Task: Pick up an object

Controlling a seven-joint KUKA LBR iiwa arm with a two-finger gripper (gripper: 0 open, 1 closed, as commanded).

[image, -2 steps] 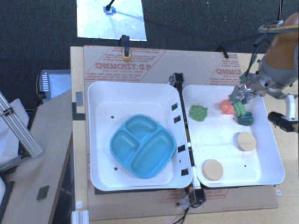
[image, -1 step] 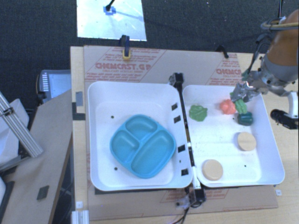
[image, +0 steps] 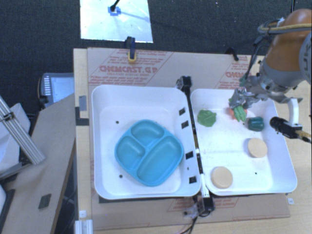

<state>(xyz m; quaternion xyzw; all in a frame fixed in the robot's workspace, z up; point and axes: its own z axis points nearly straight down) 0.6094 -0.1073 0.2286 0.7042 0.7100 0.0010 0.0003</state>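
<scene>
The tool [image: 240, 103] hangs over the far part of the right shallow white plastic bin [image: 278, 179], at the end of the grey arm with its orange band [image: 287, 38] coming in from the right. Whether it is open or closed cannot be told. Directly under its tip lies a small orange-and-green carrot-like toy [image: 239, 113], touching or just below the tool; a grip on it cannot be confirmed. Just right of that sits a dark teal stubby cylinder [image: 256, 124]. To the left, near the bin's inner wall, is a green leafy lettuce-like piece [image: 206, 117]. Nearer the camera lie two round tan biscuit-like discs, one [image: 257, 147] toward the right side and one [image: 222, 177] at the front. The left white bin [image: 105, 130] holds a light blue divided plastic plate [image: 148, 151]. Both bins rest on the cardboard-covered desk [image: 146, 67].
</scene>
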